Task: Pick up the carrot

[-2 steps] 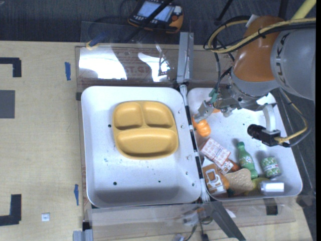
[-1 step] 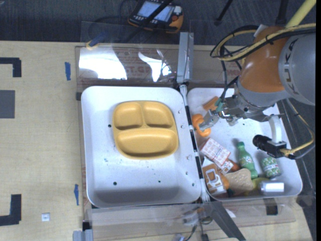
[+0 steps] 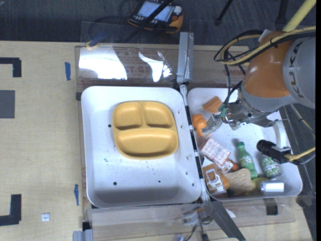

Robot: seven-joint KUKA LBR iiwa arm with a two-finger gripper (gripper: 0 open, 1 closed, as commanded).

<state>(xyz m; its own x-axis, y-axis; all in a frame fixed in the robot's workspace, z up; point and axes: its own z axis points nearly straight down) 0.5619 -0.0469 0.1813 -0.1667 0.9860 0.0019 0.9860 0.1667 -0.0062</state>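
Tool (image 3: 214, 124) over right bin (image 3: 293, 185), grip state unclear; one carrot (image 3: 199, 123) beside; two green bottles (image 3: 246, 159).

My left bin (image 3: 95, 149) at frame centre carries a yellow tray (image 3: 145, 128) — three compartments. In the right bin (image 3: 293, 182), lower right, I see a green bottle (image 3: 246, 158), bread (image 3: 240, 181) and a box (image 3: 216, 151) — crowded together.

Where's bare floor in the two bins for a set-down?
Left bin: white floor all around the yellow tray, widest along the near edge and the left side. Right bin: crowded near its near-left corner by the packet, green bottles and bread; the gripper hangs over its far-left part.
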